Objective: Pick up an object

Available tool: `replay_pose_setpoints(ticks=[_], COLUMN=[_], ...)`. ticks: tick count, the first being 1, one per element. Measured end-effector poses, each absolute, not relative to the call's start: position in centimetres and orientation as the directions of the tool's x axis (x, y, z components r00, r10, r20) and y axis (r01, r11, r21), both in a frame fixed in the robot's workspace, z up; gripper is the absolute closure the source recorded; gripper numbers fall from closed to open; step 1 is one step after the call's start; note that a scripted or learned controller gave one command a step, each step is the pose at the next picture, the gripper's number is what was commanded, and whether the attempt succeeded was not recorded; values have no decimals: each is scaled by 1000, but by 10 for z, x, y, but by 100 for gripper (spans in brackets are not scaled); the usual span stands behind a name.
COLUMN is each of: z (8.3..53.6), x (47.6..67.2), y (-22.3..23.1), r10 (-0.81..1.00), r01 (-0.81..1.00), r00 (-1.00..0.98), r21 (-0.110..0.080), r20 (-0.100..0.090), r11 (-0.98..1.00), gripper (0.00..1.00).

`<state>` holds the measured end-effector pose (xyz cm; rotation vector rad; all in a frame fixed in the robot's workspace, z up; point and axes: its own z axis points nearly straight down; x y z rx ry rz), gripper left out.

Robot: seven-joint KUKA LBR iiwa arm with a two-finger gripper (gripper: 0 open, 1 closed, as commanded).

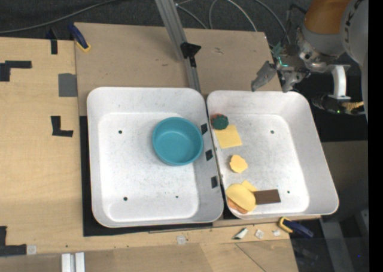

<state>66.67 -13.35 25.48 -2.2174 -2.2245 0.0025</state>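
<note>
My gripper (270, 84) hangs above the far edge of the right bin (299, 145), open, with nothing between its fingers. Along that bin's left side lie a small teal and red piece (219, 121), a flat yellow square (228, 138), a small yellow lump (238, 163), a round yellow and tan piece (240, 198) and a brown block (267, 196). All of them sit well below and to the left of the gripper. A blue bowl (176, 140) stands upright in the left bin (114, 163).
A slanted metal post (173, 25) rises behind the bins near their shared edge. Cables (227, 7) trail across the dark floor at the back. Blue and yellow clamps (80, 38) grip the bench at the far left and the front right.
</note>
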Motion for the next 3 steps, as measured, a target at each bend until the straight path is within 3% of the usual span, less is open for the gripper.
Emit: replay_pose_setpoints(ticks=[1,3], z=[255,146], x=[667,670], y=[-134,-141], r10=[1000,1000], r01=[1000,1000], r00=[-3,-1], r21=[-2,-8], r20=[-1,-1], r11=[3,1], gripper=[0,0])
